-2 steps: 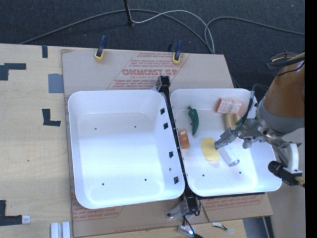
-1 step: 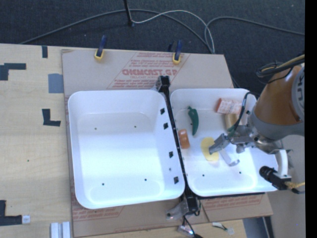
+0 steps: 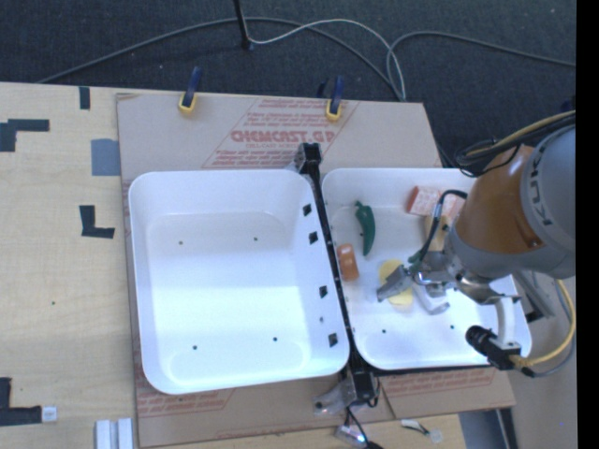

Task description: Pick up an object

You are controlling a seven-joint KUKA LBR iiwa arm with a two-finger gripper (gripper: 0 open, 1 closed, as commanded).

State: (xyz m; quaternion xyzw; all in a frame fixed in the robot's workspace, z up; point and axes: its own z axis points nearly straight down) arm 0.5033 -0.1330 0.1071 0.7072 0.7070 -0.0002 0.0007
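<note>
the arm reaches in from the right and the gripper is low in the right bin, right at the yellow piece. whether it is open or shut, i cannot tell from this slant. the yellow piece looks the likely target, touching or just under the gripper's tip. near it lie a green pepper-shaped toy, an orange block by the divider, and a pale orange box near the far rim. the left bin has nothing to do with this attempt. to do this well, i'd say centre squarely over the yellow piece, go fully down to the floor, close firmly, then lift straight up without dragging sideways.
</note>
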